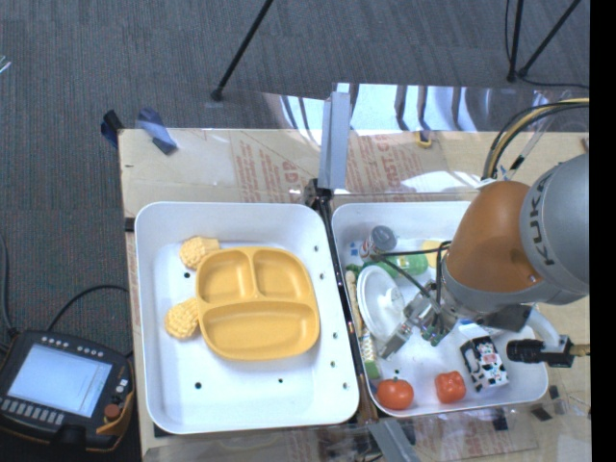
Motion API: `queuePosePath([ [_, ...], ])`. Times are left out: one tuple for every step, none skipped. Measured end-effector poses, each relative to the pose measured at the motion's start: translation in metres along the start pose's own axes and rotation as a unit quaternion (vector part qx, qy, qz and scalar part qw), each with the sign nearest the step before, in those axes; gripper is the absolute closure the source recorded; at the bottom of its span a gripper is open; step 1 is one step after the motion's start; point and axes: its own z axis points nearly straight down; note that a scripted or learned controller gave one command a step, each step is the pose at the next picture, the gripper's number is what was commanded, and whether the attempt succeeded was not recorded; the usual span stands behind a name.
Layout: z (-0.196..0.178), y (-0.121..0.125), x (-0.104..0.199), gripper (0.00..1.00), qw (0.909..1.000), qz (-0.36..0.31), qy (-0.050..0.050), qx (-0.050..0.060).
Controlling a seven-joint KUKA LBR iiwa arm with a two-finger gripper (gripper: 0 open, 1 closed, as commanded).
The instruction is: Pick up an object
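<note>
- Gripper [397, 337] is hanging low in the right bin [527, 393], its tip sitting over the lower edge of a white bowl [378, 296]; I cannot tell from here how it is set or whether it is gripping anything.
- Grey arm [525, 243] with its orange band is reaching in from the right and covering much of that bin.
- Lying along the right bin's near wall are a tomato [395, 393], a small red item [449, 386] just beside it, and a black-and-white patterned box [484, 364] further right.
- Toward the far side, a grey round lid [383, 237] and a green item [412, 264] are peeking out beside the arm.
- Left bin [164, 383] is holding a yellow divided plate [258, 302], lying flat near the middle.
- Two small yellow waffle-like pieces [198, 251] [182, 320] are touching the plate's left edge, one farther back, one nearer.
</note>
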Motion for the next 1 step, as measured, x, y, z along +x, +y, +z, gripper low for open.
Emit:
queuePosePath([
  [-0.0138, -0.0096, -0.0383, 0.00, 0.9861, 0.166, 0.001, 0.000],
])
